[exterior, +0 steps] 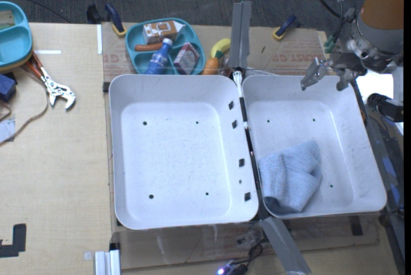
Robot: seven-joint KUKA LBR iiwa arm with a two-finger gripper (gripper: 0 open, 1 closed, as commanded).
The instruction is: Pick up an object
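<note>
The cloth (292, 175) lies crumpled in the right bin's (350, 139) near corner. The gripper (327, 73) hangs above that bin's far rim, well apart from the cloth, fingers spread, holding nothing.

You have one thing to pick: a crumpled light blue-grey terry cloth (293, 178), lying bunched and folded over itself in the right-hand shallow white bin (347, 114). It sits toward that bin's near left corner, its lower edge close against the near wall, with nothing resting on it.
</note>
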